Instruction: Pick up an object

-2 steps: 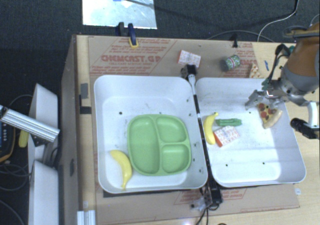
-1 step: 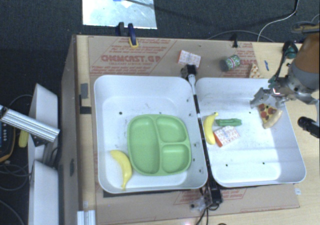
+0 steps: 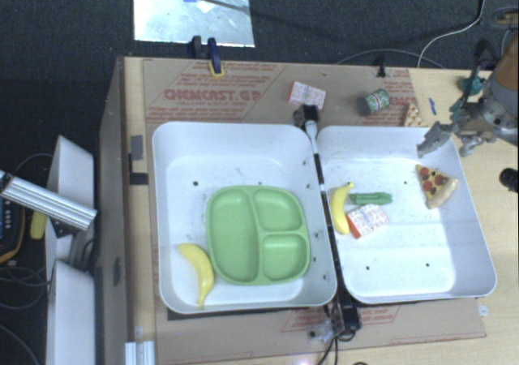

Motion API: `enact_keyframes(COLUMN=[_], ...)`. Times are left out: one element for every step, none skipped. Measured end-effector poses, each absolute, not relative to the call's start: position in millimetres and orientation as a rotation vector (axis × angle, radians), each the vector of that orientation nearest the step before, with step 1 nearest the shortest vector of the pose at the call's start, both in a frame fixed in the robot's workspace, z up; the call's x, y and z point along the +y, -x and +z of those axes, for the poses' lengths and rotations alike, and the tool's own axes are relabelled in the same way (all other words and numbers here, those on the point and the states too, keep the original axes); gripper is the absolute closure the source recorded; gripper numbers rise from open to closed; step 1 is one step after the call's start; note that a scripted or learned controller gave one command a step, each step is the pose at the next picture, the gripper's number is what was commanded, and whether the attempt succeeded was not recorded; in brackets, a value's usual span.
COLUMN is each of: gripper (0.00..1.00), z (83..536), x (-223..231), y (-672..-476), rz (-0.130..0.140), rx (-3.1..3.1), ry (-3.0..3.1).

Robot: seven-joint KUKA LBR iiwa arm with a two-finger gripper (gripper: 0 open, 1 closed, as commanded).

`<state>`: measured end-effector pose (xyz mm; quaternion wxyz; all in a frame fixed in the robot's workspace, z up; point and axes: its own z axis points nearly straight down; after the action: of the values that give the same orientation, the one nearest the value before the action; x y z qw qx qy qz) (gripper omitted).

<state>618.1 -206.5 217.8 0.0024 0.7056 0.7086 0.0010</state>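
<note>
My gripper (image 3: 451, 138) hung over the upper right corner of the right bin (image 3: 454, 274), and its grey fingers (image 3: 431, 141) stood apart with nothing between them. Just below them a pizza slice (image 3: 435, 184) lay flat near the bin's right wall. Toward the bin's left side a banana (image 3: 340, 208) rested by the divider, with a green bean pod (image 3: 371, 199) just beside its top end and a small red and white packet (image 3: 367, 220) touching its lower part. In the left bin (image 3: 186, 152) a green divided plate (image 3: 259, 234) sat, and a second banana (image 3: 199, 271) curved along its lower left edge.
</note>
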Motion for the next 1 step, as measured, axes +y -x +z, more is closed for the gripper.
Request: enact_keyframes(gripper=[0.00], z=[84.8], x=[-202.9], y=[-604.1], rz=[0.009], rx=[2.228], ry=[-2.216])
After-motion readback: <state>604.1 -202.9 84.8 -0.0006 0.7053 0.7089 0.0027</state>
